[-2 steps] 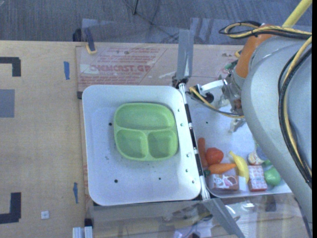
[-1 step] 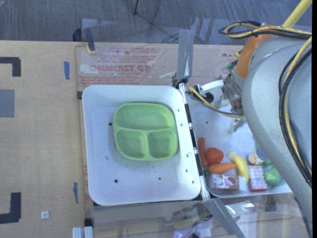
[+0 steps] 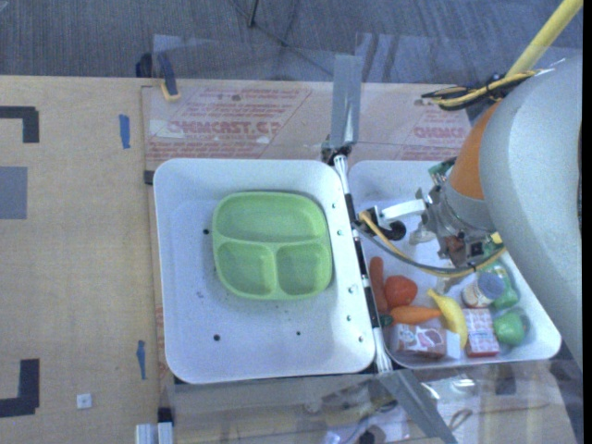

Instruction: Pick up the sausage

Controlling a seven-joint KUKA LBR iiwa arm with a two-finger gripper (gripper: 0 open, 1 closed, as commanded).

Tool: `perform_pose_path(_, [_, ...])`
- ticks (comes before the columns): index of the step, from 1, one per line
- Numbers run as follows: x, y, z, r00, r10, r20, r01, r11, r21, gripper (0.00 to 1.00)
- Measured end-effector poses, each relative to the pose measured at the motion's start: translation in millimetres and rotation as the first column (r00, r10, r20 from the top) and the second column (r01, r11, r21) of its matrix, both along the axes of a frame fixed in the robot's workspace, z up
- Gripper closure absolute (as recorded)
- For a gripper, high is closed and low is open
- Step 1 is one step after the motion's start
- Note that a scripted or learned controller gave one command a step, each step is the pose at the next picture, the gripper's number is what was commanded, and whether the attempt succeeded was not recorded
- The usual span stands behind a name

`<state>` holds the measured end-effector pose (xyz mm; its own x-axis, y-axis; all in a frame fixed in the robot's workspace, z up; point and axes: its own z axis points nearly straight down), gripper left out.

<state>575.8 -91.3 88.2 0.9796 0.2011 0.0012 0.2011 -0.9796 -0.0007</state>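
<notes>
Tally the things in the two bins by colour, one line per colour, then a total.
Green: 3, the tray, a round fruit, a piece by the arm
Red: 3, the sausage, tomato, carton
Orange: 1, the carrot
Yellow: 1, the banana
Pink: 1, the meat pack
Total: 9 that I can make out.

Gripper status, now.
Gripper: over the right bin, above the toy food; open or closed cannot be told. The sausage lies by the bin's left wall, apart from it.
</notes>
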Motion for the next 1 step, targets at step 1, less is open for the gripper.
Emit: perform_pose_path(1, [0.7,0.8,10.6,1.000,0.004,-0.001,-0.004,1.000,0.000,1.00])
